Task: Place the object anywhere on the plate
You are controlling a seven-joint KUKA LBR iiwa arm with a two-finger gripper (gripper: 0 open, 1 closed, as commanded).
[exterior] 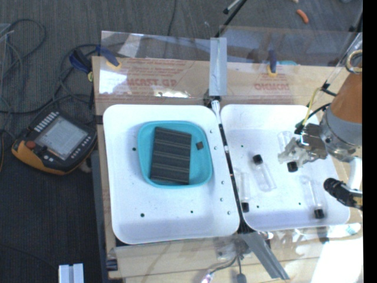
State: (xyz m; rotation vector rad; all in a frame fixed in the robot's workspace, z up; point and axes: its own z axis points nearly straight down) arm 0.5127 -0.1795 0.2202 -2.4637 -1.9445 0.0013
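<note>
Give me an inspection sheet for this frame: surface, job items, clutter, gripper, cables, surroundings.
Surface: two white bins, left bin, right bin.
Job's things: teal plate in left bin; dark ribbed block and small black piece lie on it.
Clutter: clear vials with black caps scattered in right bin.
Gripper: gripper over right bin; finger state unclear.
Cables: black cables on floor, left.
Surroundings: teach pendant on carpet.

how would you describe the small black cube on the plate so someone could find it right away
Start at the left white bin, which holds a teal plate. A big dark ribbed block fills the plate's middle; the small black cube sits by that block's upper right corner. It is far smaller than the block and smooth.
</note>
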